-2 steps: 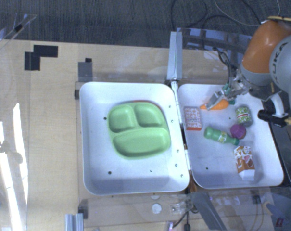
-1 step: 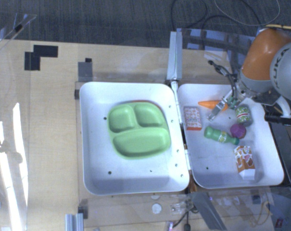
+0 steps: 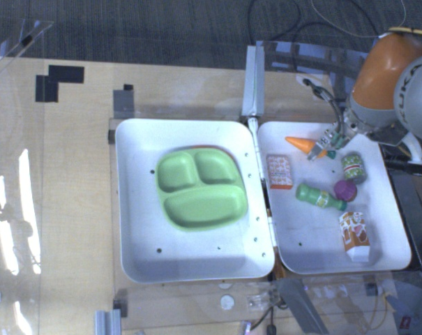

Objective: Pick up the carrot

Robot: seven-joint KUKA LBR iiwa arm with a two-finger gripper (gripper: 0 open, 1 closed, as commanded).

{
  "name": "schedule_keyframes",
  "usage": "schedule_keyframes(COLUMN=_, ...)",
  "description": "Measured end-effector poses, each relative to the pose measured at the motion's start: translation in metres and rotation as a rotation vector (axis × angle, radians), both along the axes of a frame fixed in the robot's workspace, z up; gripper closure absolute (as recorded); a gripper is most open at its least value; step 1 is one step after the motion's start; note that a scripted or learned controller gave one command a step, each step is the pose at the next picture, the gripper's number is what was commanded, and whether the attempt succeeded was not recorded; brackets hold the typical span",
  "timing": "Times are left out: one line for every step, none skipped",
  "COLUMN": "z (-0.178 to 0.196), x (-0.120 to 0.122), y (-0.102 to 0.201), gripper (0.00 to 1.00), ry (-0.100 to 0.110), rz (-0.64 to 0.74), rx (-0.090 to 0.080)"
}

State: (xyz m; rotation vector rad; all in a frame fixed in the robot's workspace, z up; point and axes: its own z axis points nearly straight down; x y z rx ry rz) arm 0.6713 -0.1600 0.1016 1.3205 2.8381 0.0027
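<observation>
One carrot (image 3: 300,144), tool (image 3: 321,147) at its thick end, grip state unclear; two bins (image 3: 127,208).

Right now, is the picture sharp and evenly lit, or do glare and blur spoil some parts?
In the camera view, the carrot and the green plate look sharp enough; bright window glare lies on the bench at the left; the orange arm at the right looks soft and slightly blurred; the white bins are evenly lit with faint shadows.

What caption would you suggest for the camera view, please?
Gripper poised at the carrot's leafy end in the right bin.
</observation>
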Motion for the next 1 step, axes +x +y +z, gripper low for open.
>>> schedule_keyframes(z=0.1169, x=-0.0253, y=0.0064, gripper=1.00, ry=-0.002, rz=-0.090, rx=0.002)
